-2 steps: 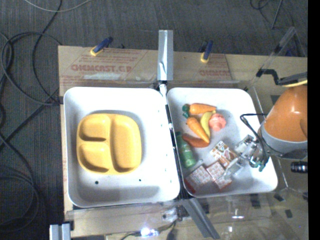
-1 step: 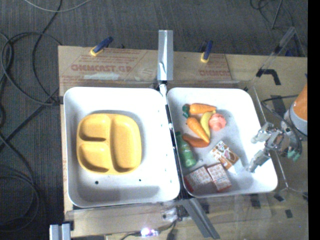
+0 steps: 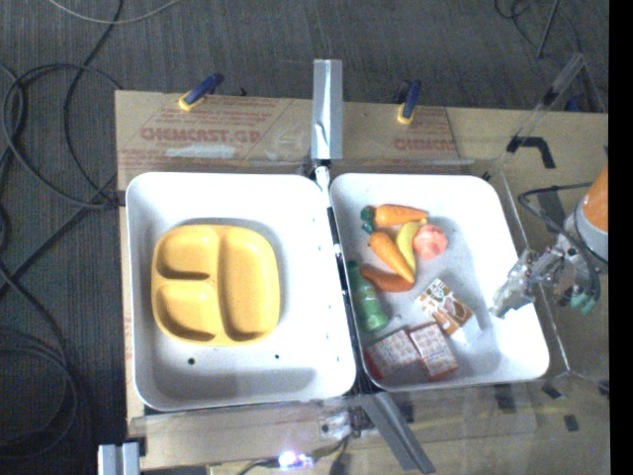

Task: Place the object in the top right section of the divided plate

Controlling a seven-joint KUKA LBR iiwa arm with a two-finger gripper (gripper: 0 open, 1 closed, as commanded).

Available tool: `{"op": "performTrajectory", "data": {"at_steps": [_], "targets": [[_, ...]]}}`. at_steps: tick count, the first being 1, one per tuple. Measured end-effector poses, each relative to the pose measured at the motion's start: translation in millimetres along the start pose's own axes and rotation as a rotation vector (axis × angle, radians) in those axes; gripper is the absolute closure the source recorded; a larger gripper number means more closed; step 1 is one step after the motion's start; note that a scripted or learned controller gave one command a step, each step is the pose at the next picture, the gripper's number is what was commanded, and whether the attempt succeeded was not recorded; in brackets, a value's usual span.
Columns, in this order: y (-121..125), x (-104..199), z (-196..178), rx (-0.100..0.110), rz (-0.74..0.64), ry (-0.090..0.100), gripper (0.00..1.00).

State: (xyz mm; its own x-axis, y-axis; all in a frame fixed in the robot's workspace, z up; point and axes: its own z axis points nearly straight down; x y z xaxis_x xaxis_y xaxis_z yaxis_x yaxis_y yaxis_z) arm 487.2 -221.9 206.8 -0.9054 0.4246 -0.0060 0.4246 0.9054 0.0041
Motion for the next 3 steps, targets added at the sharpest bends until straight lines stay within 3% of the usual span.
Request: {"op": "performTrajectory", "data": {"at_steps": [1, 2, 3], "targets": [[115, 43, -112, 0.003, 0.093, 0.002, 1.00], [58, -7, -225, 0.002, -0.409, 0.001, 1.00], [23, -9, -4, 0.004, -0.513, 0.006, 1.00]]}}
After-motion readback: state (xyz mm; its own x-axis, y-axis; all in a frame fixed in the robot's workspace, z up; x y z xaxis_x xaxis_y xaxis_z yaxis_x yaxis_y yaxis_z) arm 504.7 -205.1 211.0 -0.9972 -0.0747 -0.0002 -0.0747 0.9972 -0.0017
